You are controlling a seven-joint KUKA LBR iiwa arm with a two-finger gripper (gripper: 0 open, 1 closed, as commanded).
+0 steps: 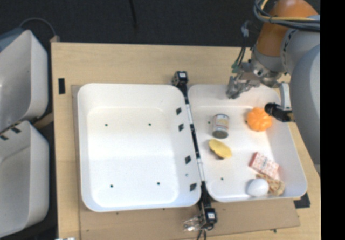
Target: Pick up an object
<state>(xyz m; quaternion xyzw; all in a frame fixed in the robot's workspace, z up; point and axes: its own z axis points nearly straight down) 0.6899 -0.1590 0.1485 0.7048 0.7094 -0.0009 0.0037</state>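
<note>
The right bin (pixel 215 185) holds a small metal can (pixel 219 125), a yellow lump (pixel 220 149), an orange crumpled ball (pixel 260 118), a pink and white packet (pixel 264 164), a white ball (pixel 257 187) and a tan piece (pixel 275 186) beside it. My gripper (pixel 235 91) hangs over the far edge of the right bin, up and to the right of the can and left of the orange ball. Nothing shows between its fingers.
The left bin (pixel 86 125) lies beside the right one, with a black-clipped divider (pixel 191 142) between them. The wooden bench (pixel 135 61) surrounds both. White padded shapes (pixel 19 77) stand at the left edge. The grey arm (pixel 302 72) fills the right side.
</note>
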